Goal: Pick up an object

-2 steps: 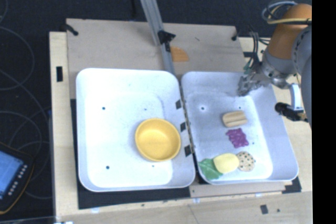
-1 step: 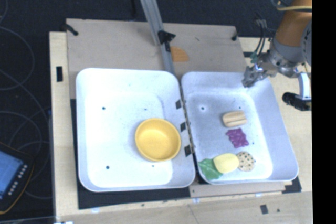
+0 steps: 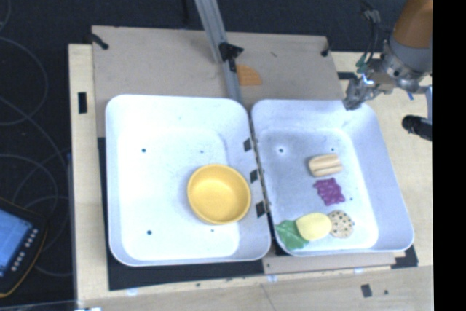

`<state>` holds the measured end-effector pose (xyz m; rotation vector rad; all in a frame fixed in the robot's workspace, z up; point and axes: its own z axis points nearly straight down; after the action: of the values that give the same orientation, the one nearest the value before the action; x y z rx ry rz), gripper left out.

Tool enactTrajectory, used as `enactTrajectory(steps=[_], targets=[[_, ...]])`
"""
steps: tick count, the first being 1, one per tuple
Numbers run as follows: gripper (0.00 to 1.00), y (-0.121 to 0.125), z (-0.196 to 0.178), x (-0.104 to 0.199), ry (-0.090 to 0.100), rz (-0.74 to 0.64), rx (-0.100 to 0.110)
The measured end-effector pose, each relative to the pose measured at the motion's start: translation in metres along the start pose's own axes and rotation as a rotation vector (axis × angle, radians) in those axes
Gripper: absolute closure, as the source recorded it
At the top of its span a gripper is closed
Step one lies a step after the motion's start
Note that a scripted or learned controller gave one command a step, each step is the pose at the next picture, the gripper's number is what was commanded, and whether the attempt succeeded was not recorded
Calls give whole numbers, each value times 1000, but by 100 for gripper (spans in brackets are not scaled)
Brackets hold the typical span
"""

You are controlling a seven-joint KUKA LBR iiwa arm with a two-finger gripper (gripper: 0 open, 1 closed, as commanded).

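Gripper [image 3: 354, 97] hangs at the far right corner of the right bin [image 3: 378, 156], just over its rim, below the grey wrist and the orange band of the arm [image 3: 412, 22]. Whether it is spread or closed cannot be told at this size and angle; nothing can be seen between its tips.

Right bin holds five small things. A tan bread roll [image 3: 325, 164] lies near the middle, lengthwise across the bin. Just in front of it, apart from it, sits a purple bunch of grapes [image 3: 330, 191]. At the near edge three pieces lie close together: a green leaf [image 3: 289, 232] at the left, a yellow lemon-like piece [image 3: 314, 226] touching or overlapping it, and a round speckled cookie [image 3: 341, 223] right beside the yellow piece on its right. All of them are well apart from the gripper.

Left bin [image 3: 145, 127] holds a yellow bowl [image 3: 218, 194], upright, open side up, toward its near right part.

Behind the bins a grey metal rail [image 3: 207, 11] slants up from the seam between them, with a small orange patch [image 3: 248, 76] on the brown board [image 3: 160, 58] next to its foot. A handheld screen device [image 3: 14, 244] lies on the dark floor at the lower left, its display glowing blue; no writing on it, or anywhere else, can be read
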<state>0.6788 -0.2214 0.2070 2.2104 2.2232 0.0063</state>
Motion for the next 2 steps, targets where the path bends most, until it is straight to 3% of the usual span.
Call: enactTrajectory(steps=[1, 2], targets=[[100, 1, -45, 2, 0, 0, 0], [100, -8, -52, 45, 2, 0, 6]])
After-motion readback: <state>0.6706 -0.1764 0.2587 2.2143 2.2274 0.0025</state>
